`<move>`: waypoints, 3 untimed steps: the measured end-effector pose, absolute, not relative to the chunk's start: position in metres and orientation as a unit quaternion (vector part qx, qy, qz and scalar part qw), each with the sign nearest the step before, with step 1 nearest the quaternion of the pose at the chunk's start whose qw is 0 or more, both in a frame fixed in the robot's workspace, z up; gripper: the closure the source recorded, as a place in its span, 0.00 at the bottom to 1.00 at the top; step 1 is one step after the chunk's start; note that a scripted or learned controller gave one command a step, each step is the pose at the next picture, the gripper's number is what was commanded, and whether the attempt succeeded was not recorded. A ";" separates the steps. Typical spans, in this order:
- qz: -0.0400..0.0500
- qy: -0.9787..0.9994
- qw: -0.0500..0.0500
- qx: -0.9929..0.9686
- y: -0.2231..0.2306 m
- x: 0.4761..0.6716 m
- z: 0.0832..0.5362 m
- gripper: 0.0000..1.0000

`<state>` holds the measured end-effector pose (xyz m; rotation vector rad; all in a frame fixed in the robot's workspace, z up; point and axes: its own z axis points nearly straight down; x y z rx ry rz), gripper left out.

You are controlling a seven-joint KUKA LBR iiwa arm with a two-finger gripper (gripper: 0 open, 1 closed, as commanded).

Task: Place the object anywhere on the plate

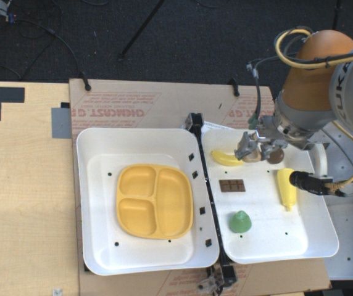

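Note:
A yellow plate (154, 200) with three compartments lies in the left bin (96, 159). In the right bin (312, 239) a yellow banana (225, 158) lies at the back left. My gripper (249, 147) hangs low over the banana's right end, close to it. Nothing visible hangs from the gripper. A brown chocolate bar (231, 185) lies just in front of the banana, and a green rounded object (240, 221) sits nearer the front. A yellow bottle (286, 188) lies to the right.
A small brown round thing (276, 156) sits just right of the gripper. The black divider (205, 196) between the bins runs front to back. The arm's orange band (318, 66) looms over the right bin's back corner.

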<state>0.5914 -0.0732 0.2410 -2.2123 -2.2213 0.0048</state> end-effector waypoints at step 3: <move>0.002 -0.709 0.003 -0.705 0.076 0.527 0.225 1.00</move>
